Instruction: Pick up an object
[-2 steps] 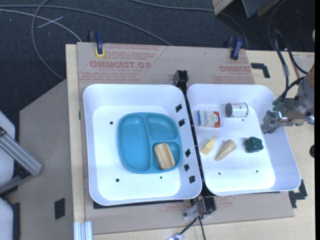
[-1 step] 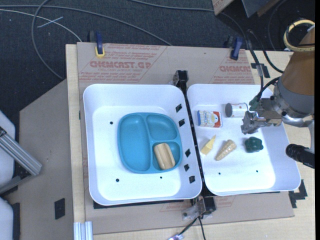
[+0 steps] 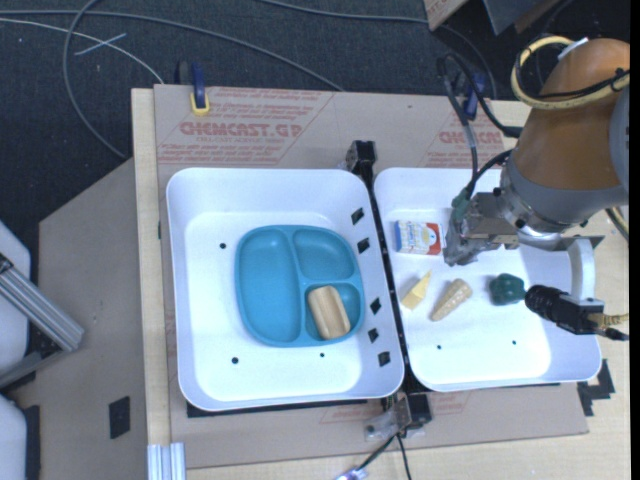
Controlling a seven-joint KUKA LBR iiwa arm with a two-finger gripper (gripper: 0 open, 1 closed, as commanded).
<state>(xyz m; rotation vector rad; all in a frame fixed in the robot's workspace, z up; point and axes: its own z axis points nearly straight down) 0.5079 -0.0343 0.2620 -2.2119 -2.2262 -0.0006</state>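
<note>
The right bin (image 3: 480,368) holds a small white packet with red and blue print (image 3: 416,236), a pale cheese-like wedge (image 3: 416,289), a tan cone-shaped piece (image 3: 451,299) and a dark green lump (image 3: 506,288). My gripper (image 3: 458,253) hangs over the middle of that bin, just right of the packet and above the cone piece. In the left bin (image 3: 200,358) a blue divided plate (image 3: 298,284) carries a tan bread-like roll (image 3: 328,310) in its lower right compartment.
The arm's grey and orange body (image 3: 570,138) covers the right bin's far right part. Black cables (image 3: 470,98) run along the arm. A black divider with clips (image 3: 375,268) separates the bins. A blue clamp (image 3: 199,94) grips the cardboard base at the back left.
</note>
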